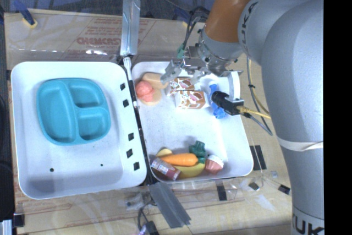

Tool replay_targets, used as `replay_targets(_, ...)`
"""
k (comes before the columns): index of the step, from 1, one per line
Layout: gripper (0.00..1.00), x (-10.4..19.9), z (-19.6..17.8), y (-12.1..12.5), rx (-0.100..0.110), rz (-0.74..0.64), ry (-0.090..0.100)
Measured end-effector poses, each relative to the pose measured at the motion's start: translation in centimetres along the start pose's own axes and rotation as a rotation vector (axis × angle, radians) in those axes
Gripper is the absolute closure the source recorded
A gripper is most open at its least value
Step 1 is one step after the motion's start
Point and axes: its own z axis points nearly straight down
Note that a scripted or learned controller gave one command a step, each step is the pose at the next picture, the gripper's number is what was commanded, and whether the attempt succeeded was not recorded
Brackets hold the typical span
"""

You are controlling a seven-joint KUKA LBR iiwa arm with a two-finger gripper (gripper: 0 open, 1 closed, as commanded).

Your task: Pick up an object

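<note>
The little printed carton (188, 94) looks like the thing being gone after: it lies near the top of the right-hand bin (236, 140), and the gripper (184, 69) hangs right above its upper edge. The arm (286, 63) comes in from the right and bends down over that end of the bin, its orange band (231, 8) tipped toward the bench, so the tool points almost straight down at the carton. From where I stand I cannot tell how the gripper is set, as the metal parts at the wrist run together with the carton's pattern, and nothing shows the carton lifted off the bin floor. I'd judge it is not yet picked.

Just to the carton's left a pink ball (144, 91) sits on a tan piece (152, 81), close against the bin's wall. A blue item (216, 99) lies just to the carton's right, partly under the black fitting on the wrist. That crowding probably explains the steep approach from above: coming in sideways would knock a neighbour.

At the near end of the same bin a carrot (179, 159), a banana (190, 170), a small can (165, 169) and a green piece (198, 149) are heaped together, well apart from the tool. The left bin (33, 173) holds a blue divided tray (73, 109).
</note>
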Motion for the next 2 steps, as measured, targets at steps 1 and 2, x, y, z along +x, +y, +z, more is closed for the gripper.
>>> replay_targets(1,0.00,-0.5,7.6,-1.0,-0.018,-0.110,-0.004)
replay_targets(2,0.00,-1.1,9.4,1.9,0.012,-0.093,-0.005)
